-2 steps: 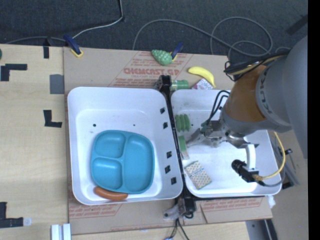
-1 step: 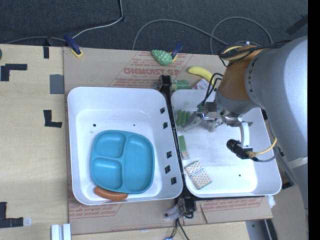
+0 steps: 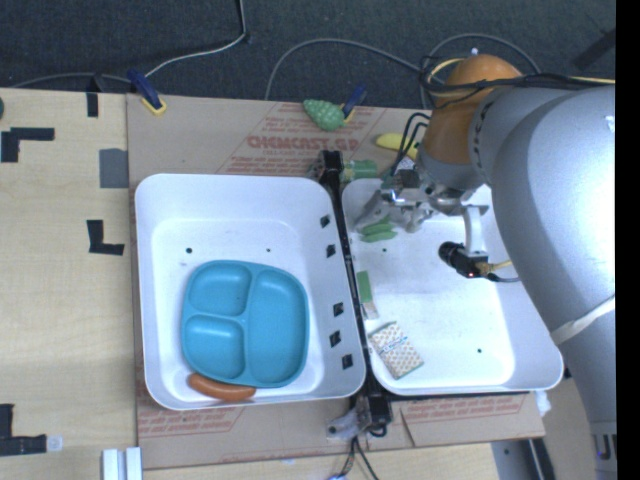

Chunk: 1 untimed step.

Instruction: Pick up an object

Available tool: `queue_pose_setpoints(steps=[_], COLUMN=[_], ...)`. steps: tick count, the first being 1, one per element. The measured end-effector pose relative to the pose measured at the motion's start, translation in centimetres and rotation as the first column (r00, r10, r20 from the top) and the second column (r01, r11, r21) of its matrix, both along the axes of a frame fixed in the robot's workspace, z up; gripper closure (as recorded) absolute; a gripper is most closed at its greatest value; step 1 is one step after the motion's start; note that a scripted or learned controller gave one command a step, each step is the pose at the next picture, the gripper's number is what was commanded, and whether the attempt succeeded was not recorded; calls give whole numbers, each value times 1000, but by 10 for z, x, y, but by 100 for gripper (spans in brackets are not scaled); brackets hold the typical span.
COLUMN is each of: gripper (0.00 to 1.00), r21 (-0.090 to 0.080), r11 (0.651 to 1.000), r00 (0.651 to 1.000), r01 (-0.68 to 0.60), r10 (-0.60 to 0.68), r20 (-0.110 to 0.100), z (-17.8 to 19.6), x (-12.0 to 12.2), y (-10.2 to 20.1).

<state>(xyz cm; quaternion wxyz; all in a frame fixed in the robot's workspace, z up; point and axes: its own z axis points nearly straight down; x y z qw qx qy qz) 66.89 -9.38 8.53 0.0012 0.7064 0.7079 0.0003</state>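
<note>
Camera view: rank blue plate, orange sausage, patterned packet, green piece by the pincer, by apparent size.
1. Blue plate, largest by far.
2. Orange sausage and patterned packet: look alike in extent, the sausage longer and thinner, so not ranked.
3. Green piece near the pincer, smallest as seen; it may be partly hidden.

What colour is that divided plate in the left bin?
Light blue; the plate shows clearly in the camera view.

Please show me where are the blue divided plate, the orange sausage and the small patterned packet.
blue divided plate [image 3: 245,323]: camera view, on the ridge between its compartments.
orange sausage [image 3: 221,389]: camera view, on its middle.
patterned packet [image 3: 396,349]: camera view, on its top face.
</note>
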Motion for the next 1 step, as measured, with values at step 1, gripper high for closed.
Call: queue_pose_setpoints(steps=[1], gripper=[100], r21=[-2], r11=[1000], r00=[1000], r01=[0], r10=[0], r20=[1], z=[11], x=[1], y=[0])
